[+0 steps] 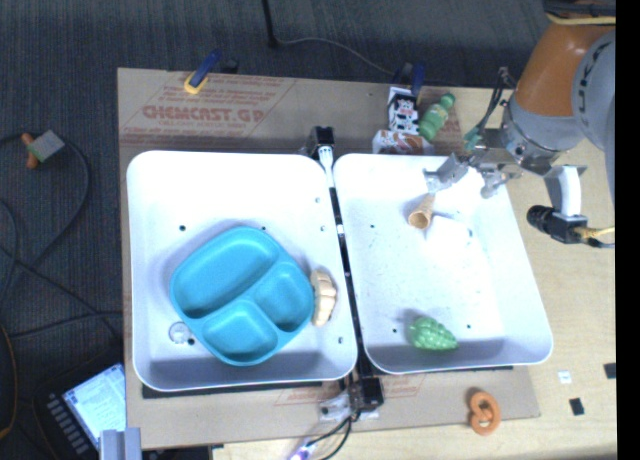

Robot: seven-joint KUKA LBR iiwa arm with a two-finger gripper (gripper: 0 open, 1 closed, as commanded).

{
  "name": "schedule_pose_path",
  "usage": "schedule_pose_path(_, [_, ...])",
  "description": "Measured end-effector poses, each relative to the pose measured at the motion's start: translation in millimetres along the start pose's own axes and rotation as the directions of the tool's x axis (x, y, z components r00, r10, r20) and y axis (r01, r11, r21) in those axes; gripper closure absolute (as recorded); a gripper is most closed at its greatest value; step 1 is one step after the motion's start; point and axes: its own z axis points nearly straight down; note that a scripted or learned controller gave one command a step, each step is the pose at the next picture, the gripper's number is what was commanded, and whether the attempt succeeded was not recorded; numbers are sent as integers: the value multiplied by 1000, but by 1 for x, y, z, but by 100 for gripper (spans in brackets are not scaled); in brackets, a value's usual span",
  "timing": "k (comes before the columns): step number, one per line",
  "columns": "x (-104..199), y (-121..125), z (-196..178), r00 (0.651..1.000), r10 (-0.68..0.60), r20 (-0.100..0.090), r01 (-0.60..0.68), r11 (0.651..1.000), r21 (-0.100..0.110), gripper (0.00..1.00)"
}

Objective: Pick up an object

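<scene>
Bench point(230, 108) edge: blue clamp point(202, 72) top left, second clamp point(417, 76) top middle, orange ring point(484, 410) bottom right. Black cable point(268, 3) crosses dark carpet point(60, 38).

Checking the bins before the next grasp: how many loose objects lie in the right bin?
2: a tan cone-shaped piece near the far end, and a green bumpy item by the near rim.

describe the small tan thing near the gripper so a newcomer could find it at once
Start at the right-hand white bin, the one the arm reaches over. In its upper half, just below and left of the gripper, lies a small tan cone. The bin's other item, a green bumpy lump, sits near the front edge.
</scene>
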Motion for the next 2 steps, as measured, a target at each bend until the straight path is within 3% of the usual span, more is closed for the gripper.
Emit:
schedule_pose_path(1, [-33,-25,93,1000,-2,-3,2,1000,-5,0])
schedule_pose_path(2, [-11,-90,76,1000,2,0,-2,1000,0,0])
